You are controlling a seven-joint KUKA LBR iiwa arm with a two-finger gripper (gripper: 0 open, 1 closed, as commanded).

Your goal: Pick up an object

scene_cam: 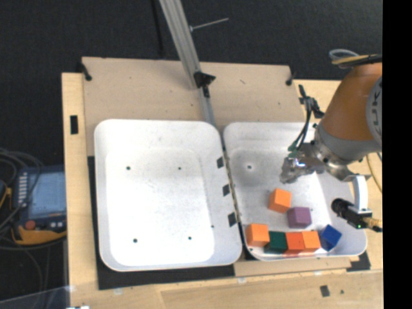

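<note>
The right bin (257, 147) holds several small blocks. An orange block (280, 199) lies near its middle, and a purple block (299, 217) sits just below and to the right of it. Along the bin's near rim stand an orange block (258, 234), a green block (277, 241), two more orange blocks (302, 241) and a blue block (330, 236). My gripper (293, 170) hangs over the right bin, just above and to the right of the middle orange block. Nothing shows between its fingers.
The left bin (161, 192) lies beside the right one. A slanted metal rail (183, 37) runs from the top down to the gap between the bins. A black fitting (347, 212) sticks out at the right bin's right edge. A handheld control unit (38, 201) lies off the bench's left side.
</note>
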